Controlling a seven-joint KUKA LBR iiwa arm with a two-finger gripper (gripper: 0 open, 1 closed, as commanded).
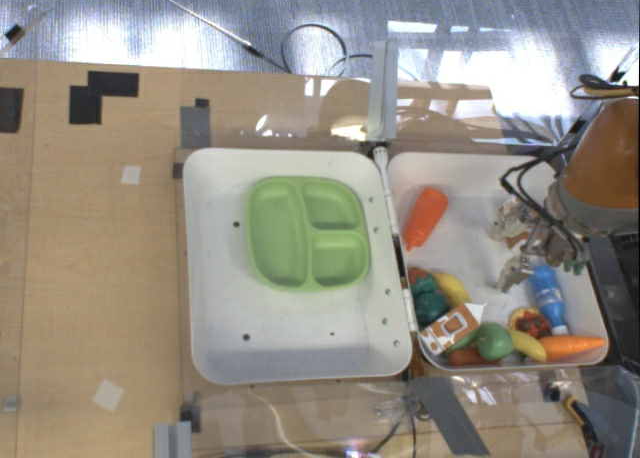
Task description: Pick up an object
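One gripper (pixel 512 246) is mine to report, and it hangs over the right-hand white bin (pixel 470 246), in the bin's right half, below the orange band (pixel 605 161) of my arm. Its two metal fingers (pixel 508 214) stand apart, one toward the bin's far side and one nearer, with bare white bin floor showing between them. Nothing sits in that gap, so I log the gripper as holding nothing.

Just beside the nearer finger lies one blue bottle (pixel 548 296) with a white cap; whether it touches the finger I cannot tell.

One orange carrot-shaped piece (pixel 425 216) lies tilted in the bin's upper left part, well apart from the gripper.

Remaining objects crowd the bin's near edge. Counted there: one dark green item (pixel 430 301), one yellow piece (pixel 452 289) next to it, one small brown-and-white carton (pixel 450 329), one green round fruit (pixel 495 342), one banana-like yellow piece (pixel 528 346), one red-and-dark item (pixel 530 324) above it, and one long orange carrot (pixel 572 348) at the right corner. Several of these overlap, so the count in that cluster is approximate.

Two white bins in total sit side by side on the wooden bench (pixel 90 276). Left of the divider, the left-hand white bin (pixel 215 346) holds one light green divided plate (pixel 306 232) with three compartments, lying flat near its middle.

One grey cable (pixel 310 46) loops on the floor beyond the bench.
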